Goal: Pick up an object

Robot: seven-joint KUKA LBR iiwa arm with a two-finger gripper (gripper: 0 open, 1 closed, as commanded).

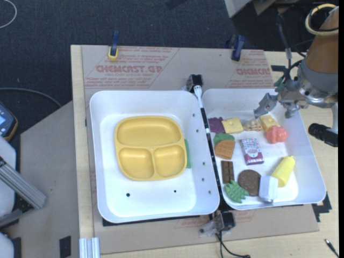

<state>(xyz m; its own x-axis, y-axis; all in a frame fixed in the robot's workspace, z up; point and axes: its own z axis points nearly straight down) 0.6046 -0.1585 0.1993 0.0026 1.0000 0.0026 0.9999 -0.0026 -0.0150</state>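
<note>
tool above right bin, finger spread unclear, near pink toy

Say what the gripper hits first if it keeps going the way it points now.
The gripper points down-left into the right bin. First in line looks like the small tan piece beside the yellow block, though depth is unclear from this view.
</note>
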